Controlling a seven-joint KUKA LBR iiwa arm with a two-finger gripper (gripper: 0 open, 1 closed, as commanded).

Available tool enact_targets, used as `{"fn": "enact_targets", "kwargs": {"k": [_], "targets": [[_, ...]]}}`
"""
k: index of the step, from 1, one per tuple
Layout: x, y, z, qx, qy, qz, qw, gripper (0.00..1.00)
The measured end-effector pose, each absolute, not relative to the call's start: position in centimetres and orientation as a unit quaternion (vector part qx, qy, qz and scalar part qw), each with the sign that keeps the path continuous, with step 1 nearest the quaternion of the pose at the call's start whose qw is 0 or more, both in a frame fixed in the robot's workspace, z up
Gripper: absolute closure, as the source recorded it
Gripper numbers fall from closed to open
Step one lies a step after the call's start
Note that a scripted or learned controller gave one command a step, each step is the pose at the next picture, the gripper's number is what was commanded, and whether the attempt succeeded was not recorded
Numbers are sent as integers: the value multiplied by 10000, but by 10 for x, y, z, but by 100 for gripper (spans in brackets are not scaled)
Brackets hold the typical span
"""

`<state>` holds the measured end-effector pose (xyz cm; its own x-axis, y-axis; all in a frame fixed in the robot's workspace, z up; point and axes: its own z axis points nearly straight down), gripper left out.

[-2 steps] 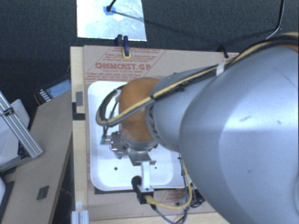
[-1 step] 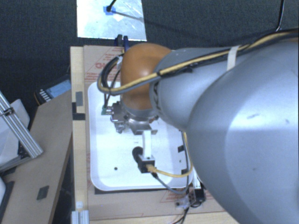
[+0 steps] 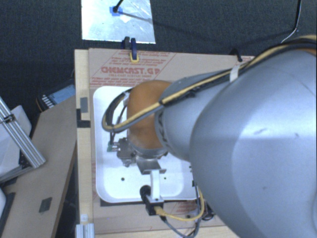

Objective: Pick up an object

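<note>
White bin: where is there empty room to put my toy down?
Bare floor runs along the left wall of the white bin, beside the looping cable, and into its lower-left corner by the near rim. The middle and right are crowded under the arm.

The bin point(image 3: 106, 185) lay on a flat sheet point(image 3: 148, 66), which reached past the bin on its far and left sides. The arm point(image 3: 237, 148) came in from the right of the bin and hung over most of it. Behind the bin, a clamp point(image 3: 132, 48) sat on the sheet's far edge, and farther behind lay a metal plate point(image 3: 116, 14). Left of the bin lay a board point(image 3: 49, 157), with a rail point(image 3: 22, 140) farther left.
</note>
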<state>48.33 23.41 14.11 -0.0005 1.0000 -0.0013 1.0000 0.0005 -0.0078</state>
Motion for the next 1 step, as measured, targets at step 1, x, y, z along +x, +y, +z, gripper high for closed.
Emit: {"fn": "enact_targets", "kwargs": {"k": [1], "targets": [[637, 233, 186, -7064, -7077, -72, -52, 100]]}}
